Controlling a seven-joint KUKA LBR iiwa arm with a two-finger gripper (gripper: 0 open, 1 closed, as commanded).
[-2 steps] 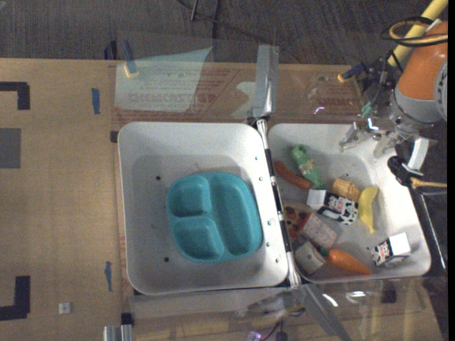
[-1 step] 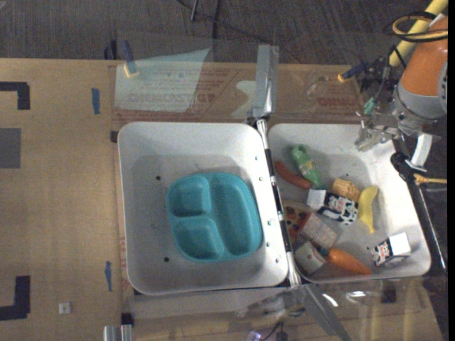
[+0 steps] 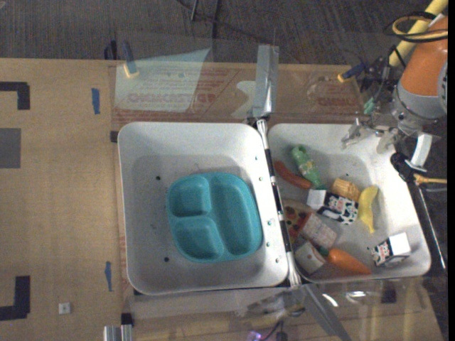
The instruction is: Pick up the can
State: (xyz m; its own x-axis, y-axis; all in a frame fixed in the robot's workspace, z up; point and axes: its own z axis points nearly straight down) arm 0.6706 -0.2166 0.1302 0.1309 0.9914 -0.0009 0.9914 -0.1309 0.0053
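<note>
The can is a small grey cylinder near the front left corner of the right bin, beside a carrot. My gripper hangs over the bin's back right corner, far from the can. Its two fingers are spread apart, open, with nothing between them. The grey arm with its orange band comes in from the upper right.
The right bin also holds a green bottle, a red pepper, corn, a banana, two small cartons and a patterned packet. A teal divided plate lies in the left bin.
</note>
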